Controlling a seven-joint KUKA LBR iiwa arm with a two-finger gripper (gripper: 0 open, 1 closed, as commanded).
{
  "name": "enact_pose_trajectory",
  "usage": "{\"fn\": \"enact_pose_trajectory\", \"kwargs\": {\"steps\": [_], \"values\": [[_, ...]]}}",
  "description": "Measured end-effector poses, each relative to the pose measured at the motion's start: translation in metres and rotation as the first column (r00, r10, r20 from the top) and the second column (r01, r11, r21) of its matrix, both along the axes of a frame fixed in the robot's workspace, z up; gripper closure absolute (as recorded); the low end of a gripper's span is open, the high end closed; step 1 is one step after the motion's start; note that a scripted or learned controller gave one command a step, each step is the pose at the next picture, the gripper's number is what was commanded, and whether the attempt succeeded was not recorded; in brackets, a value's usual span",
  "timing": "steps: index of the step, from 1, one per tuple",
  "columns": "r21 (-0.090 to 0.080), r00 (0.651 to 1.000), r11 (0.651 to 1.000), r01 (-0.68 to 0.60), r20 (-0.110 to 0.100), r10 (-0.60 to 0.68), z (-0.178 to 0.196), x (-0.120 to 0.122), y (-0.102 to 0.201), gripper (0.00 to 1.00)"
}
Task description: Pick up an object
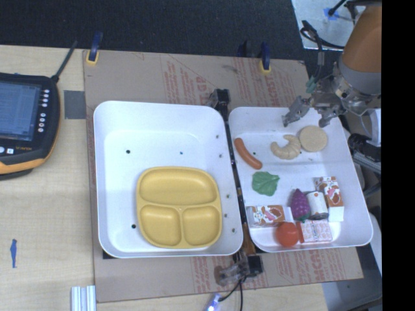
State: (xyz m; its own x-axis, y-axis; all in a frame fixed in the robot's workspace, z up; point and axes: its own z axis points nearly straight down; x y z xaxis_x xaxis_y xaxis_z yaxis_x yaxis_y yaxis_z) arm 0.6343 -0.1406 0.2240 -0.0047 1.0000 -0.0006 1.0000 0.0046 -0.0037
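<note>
The tabletop [39,238] carried a brown cardboard sheet [162,76] with two white bins on it. The left bin [117,128] lay well to the left of the jaws [310,113] and held a yellow divided tray [179,207]. The right bin [259,125] sat directly beneath the jaws, which hovered over its far edge at the end of the grey arm [360,50]. The two fingers stood spread apart with nothing between them.

A tablet with an orange rim [26,125] rested far off to the left of the jaws. Just below the jaws, toward the camera, lay a round tan biscuit [313,138] touching a pale croissant [287,148]. Farther down and to the left were an orange sausage [247,153] and a green leaf [265,183]. Nearest the camera, well apart from the jaws, clustered a purple grape bunch [299,203], a red tomato [287,234], a small can [317,204] and several printed cartons [266,214].
</note>
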Motion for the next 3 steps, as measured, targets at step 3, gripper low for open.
{"fn": "enact_pose_trajectory", "kwargs": {"steps": [3], "values": [[0.001,1.0,1.0,0.001,0.002,-0.001,-0.132,0.015,-0.071,0.0]]}}
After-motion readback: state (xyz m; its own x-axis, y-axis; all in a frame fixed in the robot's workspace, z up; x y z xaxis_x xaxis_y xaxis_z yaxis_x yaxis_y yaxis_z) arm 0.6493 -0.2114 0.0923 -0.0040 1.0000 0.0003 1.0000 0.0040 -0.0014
